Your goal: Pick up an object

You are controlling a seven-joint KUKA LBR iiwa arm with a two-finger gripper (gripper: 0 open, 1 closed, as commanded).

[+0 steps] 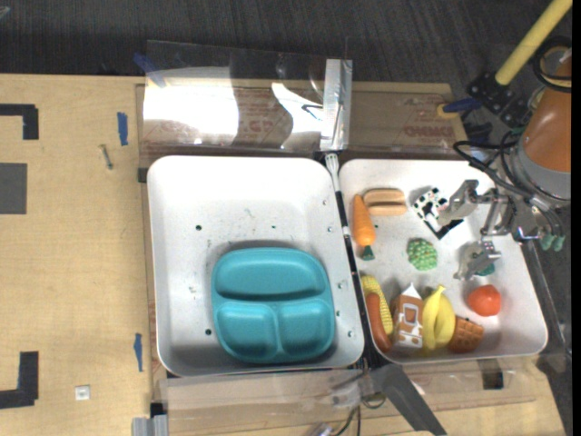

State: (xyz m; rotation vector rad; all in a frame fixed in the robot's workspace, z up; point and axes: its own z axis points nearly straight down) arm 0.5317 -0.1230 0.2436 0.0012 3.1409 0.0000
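Orange tomato (485,299) just below end effector (479,232)

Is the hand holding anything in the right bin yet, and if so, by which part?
Nothing. The hand hangs open over the right bin, above bare floor between the green ball and the tomato.
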